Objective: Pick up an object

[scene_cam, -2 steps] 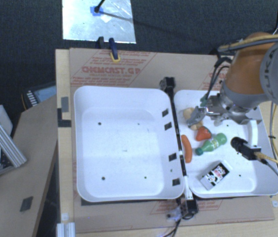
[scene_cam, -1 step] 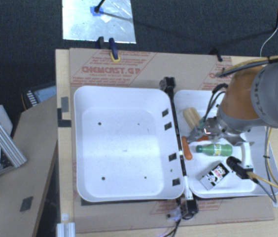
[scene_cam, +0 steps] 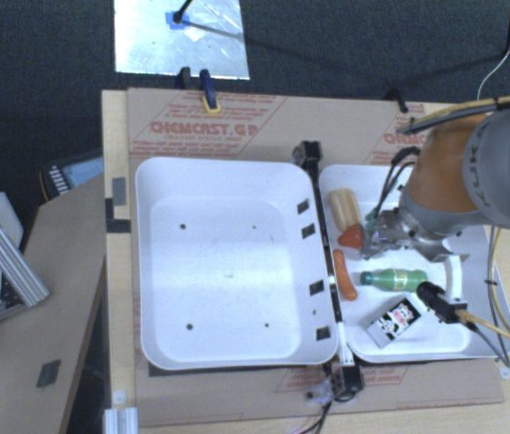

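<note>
One board [scene_cam: 203, 127] under bins reads "CHEMCAST GP".

Open floor across the left bin [scene_cam: 228, 269]; right bin [scene_cam: 472, 346] crowded by green bottle [scene_cam: 392, 279], carrot [scene_cam: 344, 275], small box [scene_cam: 394, 321].

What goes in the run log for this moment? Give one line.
arm: over right white bin | gripper: low beside red object | green plastic bottle: lying flat | grasp: unconfirmed
</note>
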Controlling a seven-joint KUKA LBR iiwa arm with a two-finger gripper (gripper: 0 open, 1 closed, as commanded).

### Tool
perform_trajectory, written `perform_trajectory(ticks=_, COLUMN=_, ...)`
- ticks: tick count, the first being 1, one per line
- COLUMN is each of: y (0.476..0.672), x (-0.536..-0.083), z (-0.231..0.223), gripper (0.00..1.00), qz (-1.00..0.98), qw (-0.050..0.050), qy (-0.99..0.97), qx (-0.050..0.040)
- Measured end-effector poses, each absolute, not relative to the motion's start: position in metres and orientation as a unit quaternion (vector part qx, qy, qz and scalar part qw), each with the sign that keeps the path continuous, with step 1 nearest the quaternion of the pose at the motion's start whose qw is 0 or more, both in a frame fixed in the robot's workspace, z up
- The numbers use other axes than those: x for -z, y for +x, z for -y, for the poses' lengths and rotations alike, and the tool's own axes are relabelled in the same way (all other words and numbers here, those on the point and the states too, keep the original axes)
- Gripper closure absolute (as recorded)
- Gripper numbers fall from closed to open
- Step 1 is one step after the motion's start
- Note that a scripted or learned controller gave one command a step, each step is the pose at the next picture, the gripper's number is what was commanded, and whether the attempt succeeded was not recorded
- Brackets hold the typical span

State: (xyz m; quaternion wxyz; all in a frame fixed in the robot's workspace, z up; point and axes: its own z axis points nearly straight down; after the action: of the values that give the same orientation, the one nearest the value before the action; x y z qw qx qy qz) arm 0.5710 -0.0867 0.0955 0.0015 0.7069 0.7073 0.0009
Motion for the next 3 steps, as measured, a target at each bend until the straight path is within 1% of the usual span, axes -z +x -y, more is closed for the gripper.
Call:
perform_trajectory(ticks=1, y=0.579, x=-0.191, z=0.019, gripper=1.0, qz=-0.711, qw=0.003, qy=0.703, qx=-0.0049)
perform_trajectory(ticks=2, y=0.561, x=-0.225, z=0.075, gripper=1.0, qz=-0.706, qw=0.002, qy=0.708, qx=-0.0009)
perform_trajectory(ticks=3, y=0.571, x=-0.328, z=0.006, gripper=1.0, qz=-0.711, qw=0.004, qy=0.703, qx=-0.0053)
